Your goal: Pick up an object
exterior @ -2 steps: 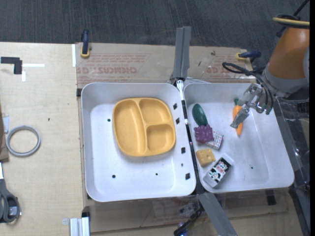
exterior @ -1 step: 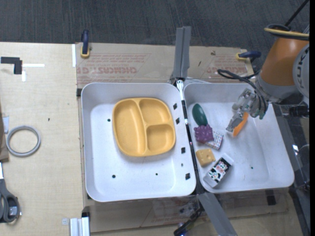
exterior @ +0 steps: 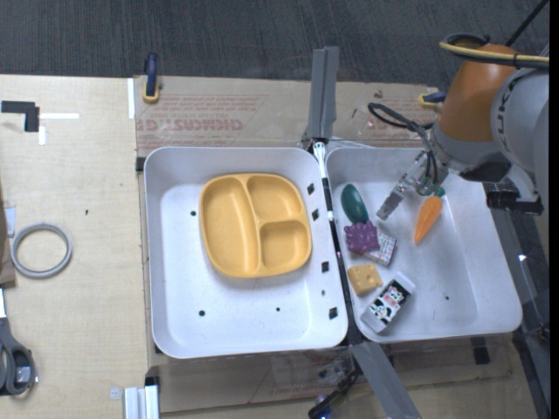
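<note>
Reaching in from the right, the grey arm with its orange band [exterior: 476, 94] brings the hand [exterior: 403, 192] low over the back of the right-hand shallow white bin [exterior: 472, 312]; from this slant I cannot tell whether the hand is released or clenched, and nothing is seen between its tips. Just beside the hand, to its right, an orange plastic carrot with a green top [exterior: 427, 217] lies slanted on the bin floor. To its left, near the bin's inner wall, lies a dark green oval toy [exterior: 354, 202], and right below that a purple knobbly bunch of toy grapes [exterior: 360, 235] touching a small patterned square block [exterior: 383, 249]. Further forward sit a tan bread-like chunk [exterior: 364, 277] and a white carton with black patches [exterior: 387, 305]. The left-hand white bin [exterior: 175, 312] holds a yellow divided plastic plate [exterior: 256, 224]. Well apart on the wooden desk [exterior: 79, 173] rests a grey ring [exterior: 38, 250].
</note>
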Controlling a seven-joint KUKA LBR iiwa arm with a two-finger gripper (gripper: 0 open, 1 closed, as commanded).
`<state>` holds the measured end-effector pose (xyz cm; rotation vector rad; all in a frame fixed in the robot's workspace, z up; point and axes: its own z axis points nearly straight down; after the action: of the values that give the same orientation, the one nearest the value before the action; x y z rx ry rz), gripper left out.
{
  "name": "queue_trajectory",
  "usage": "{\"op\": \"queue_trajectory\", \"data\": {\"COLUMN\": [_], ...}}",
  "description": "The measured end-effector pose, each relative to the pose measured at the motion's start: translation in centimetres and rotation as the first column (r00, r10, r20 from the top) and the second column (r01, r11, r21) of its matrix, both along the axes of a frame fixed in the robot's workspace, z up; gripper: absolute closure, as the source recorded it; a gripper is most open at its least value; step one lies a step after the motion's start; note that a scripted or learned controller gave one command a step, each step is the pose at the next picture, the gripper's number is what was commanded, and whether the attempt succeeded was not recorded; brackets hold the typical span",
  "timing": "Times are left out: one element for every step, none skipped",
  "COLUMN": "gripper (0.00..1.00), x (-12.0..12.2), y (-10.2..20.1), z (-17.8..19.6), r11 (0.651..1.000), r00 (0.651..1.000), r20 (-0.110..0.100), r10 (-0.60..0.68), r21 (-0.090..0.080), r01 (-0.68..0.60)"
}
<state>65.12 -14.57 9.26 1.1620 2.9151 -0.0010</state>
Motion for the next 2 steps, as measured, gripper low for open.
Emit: {"op": "queue_trajectory", "data": {"gripper": [0.00, 0.00], "x": [0.0, 0.8], "y": [1.8, 4.2], "z": [-0.1, 0.0], "r11": [0.964, 0.866], "r00": [0.964, 0.866], "r20": [-0.002, 0.000], "r10": [-0.265, -0.501], "r21": [0.000, 0.001], "r01": [0.265, 0.501]}}
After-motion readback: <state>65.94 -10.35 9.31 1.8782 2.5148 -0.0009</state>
